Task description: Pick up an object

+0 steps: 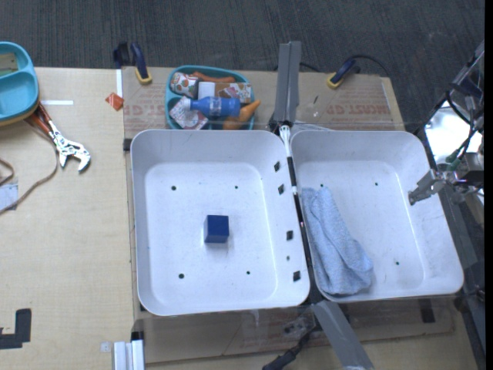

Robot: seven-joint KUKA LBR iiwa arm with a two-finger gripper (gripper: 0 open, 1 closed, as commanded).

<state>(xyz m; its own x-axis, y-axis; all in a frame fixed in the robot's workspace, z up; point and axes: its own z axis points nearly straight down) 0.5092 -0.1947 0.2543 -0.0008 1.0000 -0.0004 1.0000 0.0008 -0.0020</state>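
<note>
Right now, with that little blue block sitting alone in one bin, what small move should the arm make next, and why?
Probably swing left toward the small blue cube in the left white bin. The gripper sits at the right bin's far edge, well away from it. The crumpled grey-blue cloth lies nearer but looks floppier to pinch.

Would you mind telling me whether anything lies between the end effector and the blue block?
Yes: from the end effector at the right bin's edge, the crumpled grey cloth and the bins' shared rim lie before the blue block.
</note>
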